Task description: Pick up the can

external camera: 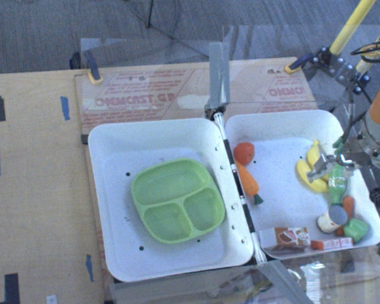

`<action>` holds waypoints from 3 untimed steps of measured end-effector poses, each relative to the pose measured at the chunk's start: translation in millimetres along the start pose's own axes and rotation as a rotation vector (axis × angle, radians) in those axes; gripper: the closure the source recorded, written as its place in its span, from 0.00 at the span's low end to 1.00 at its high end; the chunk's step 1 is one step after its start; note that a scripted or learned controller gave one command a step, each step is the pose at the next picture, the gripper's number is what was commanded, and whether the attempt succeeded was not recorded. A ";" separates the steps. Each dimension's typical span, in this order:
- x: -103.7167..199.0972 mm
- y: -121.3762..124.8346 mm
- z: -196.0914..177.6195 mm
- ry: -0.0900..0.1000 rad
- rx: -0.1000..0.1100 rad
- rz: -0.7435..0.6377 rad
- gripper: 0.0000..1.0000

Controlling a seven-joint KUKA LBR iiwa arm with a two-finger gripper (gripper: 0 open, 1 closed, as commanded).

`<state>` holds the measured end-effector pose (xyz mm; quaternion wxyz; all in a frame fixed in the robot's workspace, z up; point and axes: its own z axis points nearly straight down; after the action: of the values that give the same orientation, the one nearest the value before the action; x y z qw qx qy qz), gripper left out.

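Observation:
A green can (353, 227) with a grey end lies on its side in the near right corner of the right bin (274, 141). My gripper (330, 165) reaches in from the right and hangs over the bin's right side. It is above a bunch of yellow bananas (309, 168) and a pale green object (337, 183), a short way behind the can. The arm covers part of what lies beneath it.
A red tomato (244, 152) and an orange carrot (247, 181) lie by the right bin's left wall. A small flat box (292, 237) lies at its front edge. A small orange piece (348, 203) and a pale piece (326, 222) crowd the can. A green divided plate (177, 200) sits in the left bin (111, 154).

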<state>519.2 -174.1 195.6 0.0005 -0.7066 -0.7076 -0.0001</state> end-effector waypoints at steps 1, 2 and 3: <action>-9.7 -35.6 101.0 -0.002 -0.003 0.018 0.00; -27.5 -34.7 103.5 0.024 0.000 -0.045 0.00; -31.2 -31.7 104.8 0.027 -0.006 0.005 0.00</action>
<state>487.4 -205.2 90.8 0.0081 -0.7082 -0.7059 -0.0120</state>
